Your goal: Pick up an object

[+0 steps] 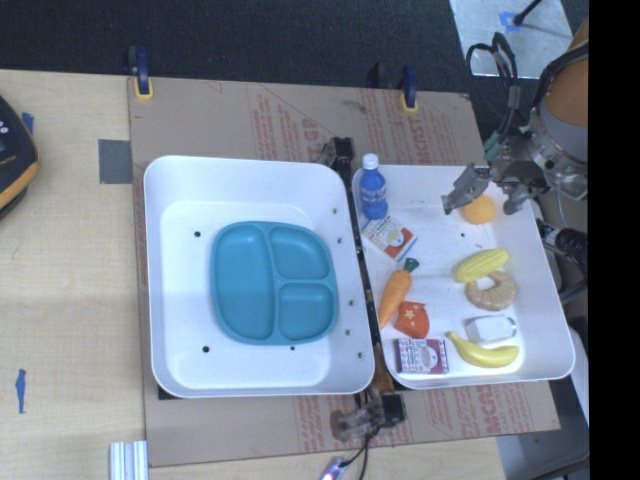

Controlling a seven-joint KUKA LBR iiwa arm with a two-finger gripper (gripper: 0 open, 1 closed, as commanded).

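My gripper [489,196] hangs over the back right of the right bin [432,193], open, its two dark fingers spread wide. A small orange fruit [481,211] lies on the bin floor just below and between the fingertips, not gripped. In the same bin lie a blue water bottle [372,189], a small snack packet [388,236], a carrot [396,296], a red strawberry-like piece [412,319], a yellow corn cob [481,264], a bagel [490,291], a white block [490,327], a banana [485,354] and a small red box [421,355].
The left bin [180,218] holds a blue divided plate [275,281]. The arm's grey body and orange band [568,93] stand at the right edge, above the right bin's back corner. Blue clamps [408,86] hold the cardboard at the back.
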